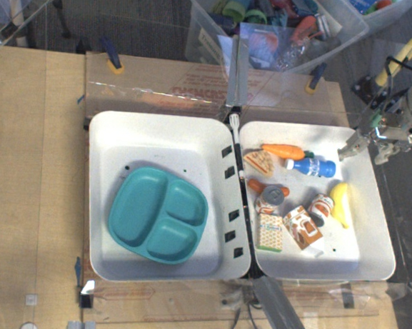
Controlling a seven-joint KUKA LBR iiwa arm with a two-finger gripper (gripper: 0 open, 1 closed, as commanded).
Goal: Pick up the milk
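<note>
Milk (271,232): small carton, white with green print, lying flat in the right bin (378,243), close to the divider between the two bins and toward the bin's near edge. It sits well apart from the hand (366,140), down and to the left of it as the camera sees it, across most of the bin.

Just beside the milk, on the side nearer the hand, lies a brown-and-white carton (302,227), tilted, its corner close to or touching the milk; contact not resolvable. A small can (322,208) with a red-and-white label lies against that carton's upper end. A banana (341,203) lies past the can, roughly below the hand. A grey-capped orange item (270,194) sits just above the milk.

Closer to the hand: a blue-and-white bottle (313,167) lying on its side, a carrot (284,151) above it, and a sandwich wedge (258,163) at the divider.

Hand: at the right bin's far right corner, over the rim, metal parts pointing down-left toward the bin. Nothing is visible between its fingers. How far apart the fingers stand: cannot tell, too small and cluttered.

Left bin (102,208), far from the hand: holds a teal divided plate (158,215). Both bins rest on the worktop (25,180).
</note>
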